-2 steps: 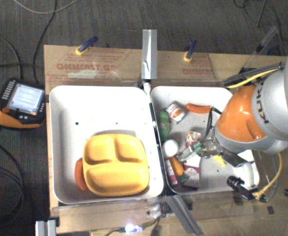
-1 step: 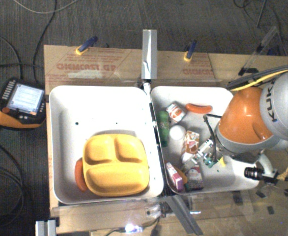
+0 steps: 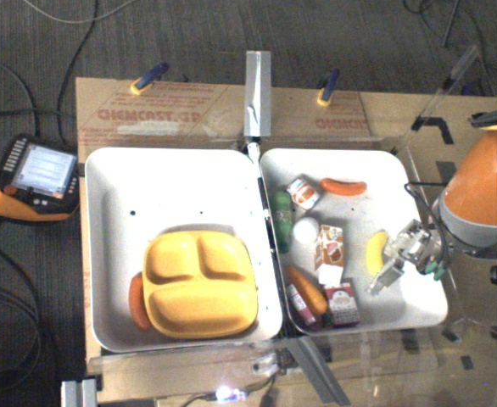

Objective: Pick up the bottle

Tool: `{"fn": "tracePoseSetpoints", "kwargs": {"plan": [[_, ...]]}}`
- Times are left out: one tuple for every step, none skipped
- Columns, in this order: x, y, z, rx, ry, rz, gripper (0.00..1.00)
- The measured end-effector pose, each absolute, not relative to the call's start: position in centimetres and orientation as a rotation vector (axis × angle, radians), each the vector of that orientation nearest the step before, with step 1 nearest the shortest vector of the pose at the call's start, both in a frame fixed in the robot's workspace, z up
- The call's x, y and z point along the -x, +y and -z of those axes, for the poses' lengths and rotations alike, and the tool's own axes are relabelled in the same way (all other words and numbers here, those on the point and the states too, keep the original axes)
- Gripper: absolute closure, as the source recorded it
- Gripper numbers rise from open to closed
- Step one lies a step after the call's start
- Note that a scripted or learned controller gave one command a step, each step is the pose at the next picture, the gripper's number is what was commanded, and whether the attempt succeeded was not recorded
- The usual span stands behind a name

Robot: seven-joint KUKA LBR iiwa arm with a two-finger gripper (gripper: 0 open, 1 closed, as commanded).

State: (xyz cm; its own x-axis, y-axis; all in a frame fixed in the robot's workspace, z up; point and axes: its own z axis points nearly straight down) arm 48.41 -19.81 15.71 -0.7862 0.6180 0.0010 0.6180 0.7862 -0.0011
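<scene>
The bottle (image 3: 282, 213) is green and lies along the left wall of the right bin (image 3: 418, 308), close to the divider between the bins. My gripper (image 3: 386, 271) hangs low over the right part of that bin, just right of a yellow banana (image 3: 375, 251). It is well to the right of the bottle, with a carton (image 3: 329, 248) and other items between them. Nothing shows in the gripper's grasp.
The right bin also holds a small can (image 3: 303, 192), a sausage (image 3: 343, 186), a white round object (image 3: 304, 230), a carrot (image 3: 307, 289) and a red box (image 3: 342, 303). In the left bin (image 3: 113, 185) lies a yellow compartment tray (image 3: 202, 282) over a red item (image 3: 135, 301).
</scene>
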Motion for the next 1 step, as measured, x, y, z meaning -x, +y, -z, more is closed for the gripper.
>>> {"fn": "tracePoseSetpoints", "kwargs": {"plan": [[-48.62,-17.85,-34.42,1.254,-2.884,0.001,0.0]]}}
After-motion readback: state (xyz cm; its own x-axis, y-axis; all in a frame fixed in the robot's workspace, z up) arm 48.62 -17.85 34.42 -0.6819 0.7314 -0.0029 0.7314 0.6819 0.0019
